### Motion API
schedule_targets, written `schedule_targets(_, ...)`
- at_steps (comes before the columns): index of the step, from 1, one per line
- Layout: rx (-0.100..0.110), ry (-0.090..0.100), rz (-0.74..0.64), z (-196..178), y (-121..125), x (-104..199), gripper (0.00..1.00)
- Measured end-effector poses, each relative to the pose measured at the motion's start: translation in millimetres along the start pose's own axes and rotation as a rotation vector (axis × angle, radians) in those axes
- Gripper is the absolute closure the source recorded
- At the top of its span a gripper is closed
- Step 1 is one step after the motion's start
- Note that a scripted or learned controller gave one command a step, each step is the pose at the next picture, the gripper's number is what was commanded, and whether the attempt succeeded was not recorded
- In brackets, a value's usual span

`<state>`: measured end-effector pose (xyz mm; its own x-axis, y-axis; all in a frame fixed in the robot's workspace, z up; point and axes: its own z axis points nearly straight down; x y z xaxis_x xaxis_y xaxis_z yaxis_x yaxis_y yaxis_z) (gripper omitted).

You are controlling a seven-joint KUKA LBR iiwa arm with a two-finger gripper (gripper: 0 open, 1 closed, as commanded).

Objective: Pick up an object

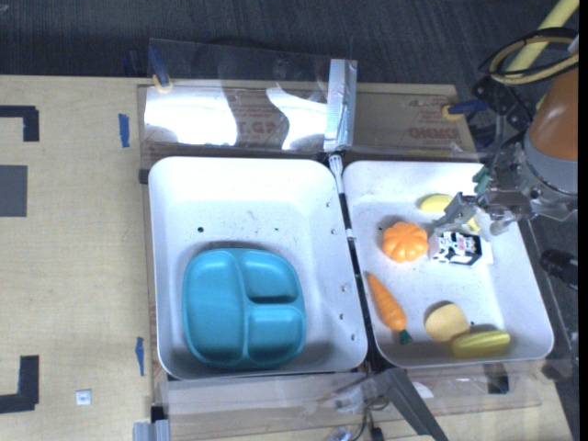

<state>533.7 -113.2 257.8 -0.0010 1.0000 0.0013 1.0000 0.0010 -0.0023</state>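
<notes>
Judging by its look, we take the orange pumpkin [405,242] for light, stiff, slippery plastic, best pinched across its ribbed sides. The gripper [467,211] hovers just right of it, fingers seemingly spread, pinching nothing.

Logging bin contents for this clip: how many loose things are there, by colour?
Orange: 2, pumpkin and carrot
Yellow: 3, potato-like piece, long piece, piece by the hand
Blue: 1, divided tray
Black-and-white: 1, patterned block
Total: 7
</notes>
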Motion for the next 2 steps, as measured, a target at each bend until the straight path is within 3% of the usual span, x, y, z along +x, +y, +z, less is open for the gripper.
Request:
schedule_targets(1,0.002,0.000,-0.151,45,30,21,0.00)
schedule_targets(2,-0.014,-0.003,-0.146,139,59,15,0.00)
